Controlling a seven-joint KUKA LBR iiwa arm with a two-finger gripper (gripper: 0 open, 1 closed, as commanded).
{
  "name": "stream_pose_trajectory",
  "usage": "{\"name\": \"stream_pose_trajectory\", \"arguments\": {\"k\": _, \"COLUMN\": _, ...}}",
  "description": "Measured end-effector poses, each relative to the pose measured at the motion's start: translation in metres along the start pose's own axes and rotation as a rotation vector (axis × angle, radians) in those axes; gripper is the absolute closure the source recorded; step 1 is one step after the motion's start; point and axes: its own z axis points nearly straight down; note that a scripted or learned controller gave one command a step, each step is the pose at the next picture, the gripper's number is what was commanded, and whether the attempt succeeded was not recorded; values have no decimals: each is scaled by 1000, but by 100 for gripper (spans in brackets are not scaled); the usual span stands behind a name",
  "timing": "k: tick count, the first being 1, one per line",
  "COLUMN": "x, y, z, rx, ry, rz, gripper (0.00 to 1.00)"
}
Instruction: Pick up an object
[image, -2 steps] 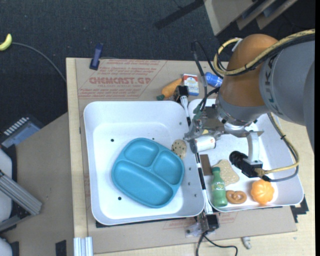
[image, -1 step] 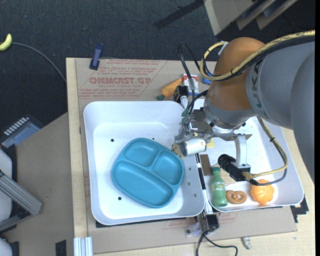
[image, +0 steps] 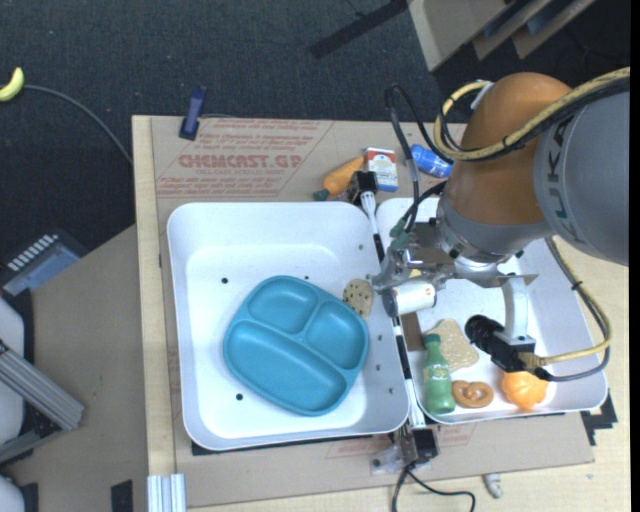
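Note:
My gripper (image: 399, 272) hangs low over the divider between the two bins, under the big orange wrist. A small white cylinder with a red end (image: 414, 296) sits right beneath it; I cannot tell whether it is gripped. A round speckled cookie (image: 357, 294) lies just left of the gripper in the left bin (image: 200, 250), beside a blue divided plate (image: 295, 345). The right bin (image: 580, 320) holds a green bottle (image: 437, 375), a tan cracker slice (image: 458, 345), a pretzel (image: 472, 394) and an orange fruit (image: 522, 389).
Behind the bins, on the cardboard, lie an orange toy (image: 343, 176), a white and red carton (image: 381, 168) and a blue item (image: 430, 160). A blue marker (image: 192, 113) rests at the cardboard's far left corner. The arm covers much of the right bin.

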Motion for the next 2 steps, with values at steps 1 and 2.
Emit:
{"name": "stream_pose_trajectory", "arguments": {"k": 1, "x": 14, "y": 5, "z": 14, "rx": 3, "ry": 1, "rz": -1, "gripper": 100}}
{"name": "stream_pose_trajectory", "arguments": {"k": 2, "x": 46, "y": -2, "z": -1, "rx": 0, "ry": 1, "rz": -2, "gripper": 100}}
